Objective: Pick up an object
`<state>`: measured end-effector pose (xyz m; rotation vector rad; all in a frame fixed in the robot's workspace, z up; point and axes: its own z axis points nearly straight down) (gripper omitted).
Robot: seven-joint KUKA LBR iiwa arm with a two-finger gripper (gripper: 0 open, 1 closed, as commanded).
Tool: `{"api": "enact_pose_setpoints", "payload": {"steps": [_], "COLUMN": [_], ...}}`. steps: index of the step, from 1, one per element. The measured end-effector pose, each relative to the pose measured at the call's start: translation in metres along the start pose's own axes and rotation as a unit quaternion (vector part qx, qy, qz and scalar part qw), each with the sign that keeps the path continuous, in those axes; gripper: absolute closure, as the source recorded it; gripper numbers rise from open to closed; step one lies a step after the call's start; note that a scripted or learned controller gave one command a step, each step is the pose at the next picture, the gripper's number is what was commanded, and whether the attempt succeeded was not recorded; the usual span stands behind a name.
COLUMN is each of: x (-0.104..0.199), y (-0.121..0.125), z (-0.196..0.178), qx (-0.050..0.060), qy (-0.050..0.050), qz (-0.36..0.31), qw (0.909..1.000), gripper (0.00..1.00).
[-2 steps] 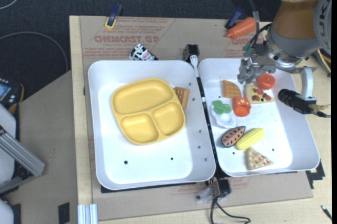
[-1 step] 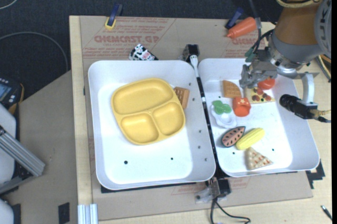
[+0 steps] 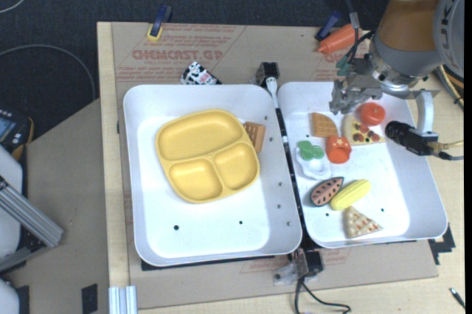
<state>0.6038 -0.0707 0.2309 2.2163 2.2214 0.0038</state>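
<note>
Toast (image 3: 323, 124), near the right bin's (image 3: 413, 213) far edge just below the gripper (image 3: 344, 100), looks light, stiff and flat, best pinched across its thin edges; whether the jaws stand wide or narrow I cannot tell.

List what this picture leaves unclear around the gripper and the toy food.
- Gripper: too dark and small in the camera view to judge its state.
- Waffle piece: partly hidden behind the yellow tray.
- Small patterned object above the left bin: too small to identify.
</note>
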Motion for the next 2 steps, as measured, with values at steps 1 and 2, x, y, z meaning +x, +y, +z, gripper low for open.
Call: {"api": "enact_pose_setpoints", "payload": {"steps": [1, 2], "x": [-0.004, -0.012], "y": [-0.012, -0.008], "z": [0.016, -0.003], "qx": [0.004, 0.000], "qy": [0.001, 0.000], "qz": [0.002, 0.001], "qw": [1.0000, 1.0000], "gripper": [1.00, 1.00]}}
